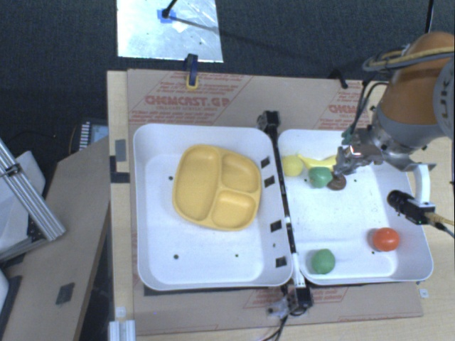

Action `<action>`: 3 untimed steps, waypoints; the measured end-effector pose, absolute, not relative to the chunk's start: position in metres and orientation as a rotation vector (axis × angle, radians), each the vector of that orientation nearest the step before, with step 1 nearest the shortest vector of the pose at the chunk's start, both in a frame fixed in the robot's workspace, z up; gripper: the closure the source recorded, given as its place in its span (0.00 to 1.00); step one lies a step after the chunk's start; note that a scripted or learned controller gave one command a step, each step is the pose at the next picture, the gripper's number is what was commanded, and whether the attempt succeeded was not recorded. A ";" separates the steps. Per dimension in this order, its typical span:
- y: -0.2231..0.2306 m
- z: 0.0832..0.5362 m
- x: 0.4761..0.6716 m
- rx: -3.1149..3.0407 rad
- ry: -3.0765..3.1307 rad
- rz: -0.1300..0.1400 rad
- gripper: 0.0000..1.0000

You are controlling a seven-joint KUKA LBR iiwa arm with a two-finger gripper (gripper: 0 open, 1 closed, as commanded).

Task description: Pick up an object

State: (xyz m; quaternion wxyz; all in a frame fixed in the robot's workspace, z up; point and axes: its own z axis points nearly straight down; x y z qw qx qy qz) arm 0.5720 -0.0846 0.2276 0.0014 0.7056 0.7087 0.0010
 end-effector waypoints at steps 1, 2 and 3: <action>-0.027 0.220 0.555 2.213 2.233 0.001 1.00; 0.022 0.212 0.538 2.214 2.230 0.001 1.00; 0.067 0.223 0.525 2.211 2.232 0.004 1.00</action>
